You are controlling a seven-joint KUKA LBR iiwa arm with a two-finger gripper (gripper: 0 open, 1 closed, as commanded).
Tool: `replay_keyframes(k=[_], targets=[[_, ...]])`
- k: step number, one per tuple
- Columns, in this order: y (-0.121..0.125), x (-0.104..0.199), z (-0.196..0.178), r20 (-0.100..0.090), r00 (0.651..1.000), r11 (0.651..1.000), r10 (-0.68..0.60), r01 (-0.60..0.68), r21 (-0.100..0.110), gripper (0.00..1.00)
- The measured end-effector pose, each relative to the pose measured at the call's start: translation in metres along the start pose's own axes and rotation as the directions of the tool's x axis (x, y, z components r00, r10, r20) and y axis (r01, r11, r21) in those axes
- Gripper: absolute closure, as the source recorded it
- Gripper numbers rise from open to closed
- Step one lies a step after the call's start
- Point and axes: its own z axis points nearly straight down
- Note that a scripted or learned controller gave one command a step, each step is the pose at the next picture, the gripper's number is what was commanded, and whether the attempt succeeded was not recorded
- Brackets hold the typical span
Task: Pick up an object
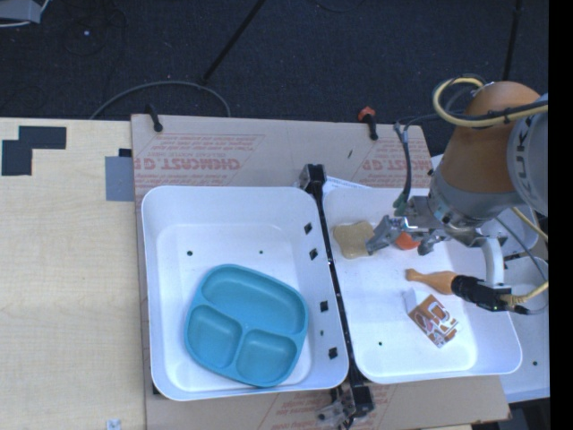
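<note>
Right bin [501, 356], contents: tan sponge [354, 238] at its left wall, wooden-handled brush [448, 283] mid-bin, printed packet [433, 320] below the brush. Gripper [400, 233] beside the sponge over something orange; finger state cannot be told. Risk: grazing the sponge, lifting nothing.

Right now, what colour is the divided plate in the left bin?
Light blue plate, seen in the camera view.
</note>
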Motion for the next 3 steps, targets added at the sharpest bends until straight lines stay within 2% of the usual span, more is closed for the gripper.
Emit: replay_keyframes(k=[1,2,3], targets=[[0.003,0.000,-0.007,0.001,1.000,1.000,-0.002,0.002,-0.014,0.00],[0.008,0.001,0.056,0.000,1.000,1.000,-0.001,0.001,-0.007,0.00],[0.008,0.002,0.105,0.001,1.000,1.000,0.000,0.000,-0.011,0.00]])
